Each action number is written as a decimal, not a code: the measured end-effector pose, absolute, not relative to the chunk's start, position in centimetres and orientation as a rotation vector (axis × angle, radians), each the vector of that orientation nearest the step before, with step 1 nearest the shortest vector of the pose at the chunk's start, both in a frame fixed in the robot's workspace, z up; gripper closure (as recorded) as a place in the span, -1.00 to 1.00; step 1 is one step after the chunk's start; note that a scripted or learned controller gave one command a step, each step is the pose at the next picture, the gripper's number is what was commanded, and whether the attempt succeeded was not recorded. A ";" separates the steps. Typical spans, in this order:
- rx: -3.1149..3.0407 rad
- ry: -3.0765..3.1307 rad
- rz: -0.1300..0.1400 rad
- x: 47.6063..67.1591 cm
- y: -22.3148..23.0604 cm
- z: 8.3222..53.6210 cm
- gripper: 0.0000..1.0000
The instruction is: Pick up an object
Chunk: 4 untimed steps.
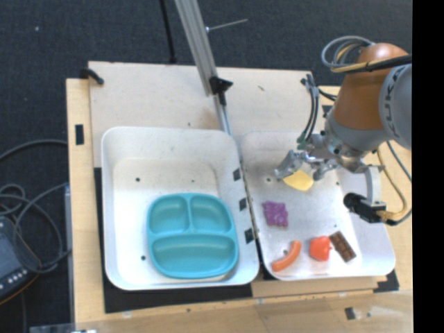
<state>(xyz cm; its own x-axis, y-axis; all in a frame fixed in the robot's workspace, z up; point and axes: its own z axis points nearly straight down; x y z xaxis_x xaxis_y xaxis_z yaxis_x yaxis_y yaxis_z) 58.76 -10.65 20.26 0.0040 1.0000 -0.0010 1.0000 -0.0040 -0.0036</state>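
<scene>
My gripper [302, 170] hangs low over the back of the right bin [368, 255], its fingers spread apart. A yellow wedge-shaped piece [300, 181] lies just under and between the fingertips; I see no grip on it. In the same bin lie a purple lumpy piece [275, 214], an orange curved piece [286, 255], a red-orange round piece [319, 248] and a brown block [342, 246].
The left bin [125, 158] holds a teal divided plate [191, 235]. A slanted metal pole [198, 37] rises behind the bins. The arm's grey and orange body [364, 103] and its cables overhang the right bin's back right corner.
</scene>
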 end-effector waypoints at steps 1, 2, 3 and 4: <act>-2.221 -2.219 0.006 57.9 -11.2 15.5 -1.00; -2.230 -2.217 -0.003 58.1 -11.3 16.9 1.00; -2.223 -2.227 -0.005 58.3 -11.2 21.3 1.00; -2.223 -2.228 -0.006 58.2 -11.4 25.8 1.00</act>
<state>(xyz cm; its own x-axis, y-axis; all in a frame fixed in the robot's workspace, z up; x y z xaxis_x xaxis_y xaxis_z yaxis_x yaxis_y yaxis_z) 58.18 -11.38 25.76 -0.0025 1.0000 -0.0016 1.0000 0.0025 0.0068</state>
